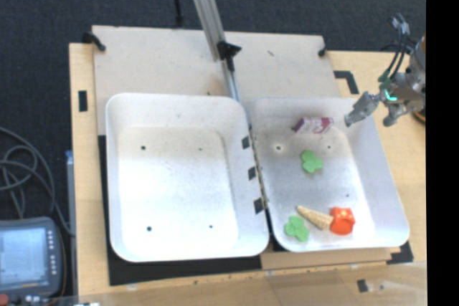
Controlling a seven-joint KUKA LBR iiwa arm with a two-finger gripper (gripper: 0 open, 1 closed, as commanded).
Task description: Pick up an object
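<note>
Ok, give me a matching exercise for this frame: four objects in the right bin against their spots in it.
Things:
1. orange-red block
2. tan cone
3. purple-and-white wrapper
4. green clover piece

Places:
A. far end of the right bin
B. middle of the bin
C. near right corner
D. near edge, just left of the block

Pairs: 1-C, 2-D, 3-A, 4-B

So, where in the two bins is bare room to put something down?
The left bin has a bare floor from wall to wall. In the right bin, the floor is free between the green piece and the cone. The near edge is crowded: cone, orange block, green clover.
</note>
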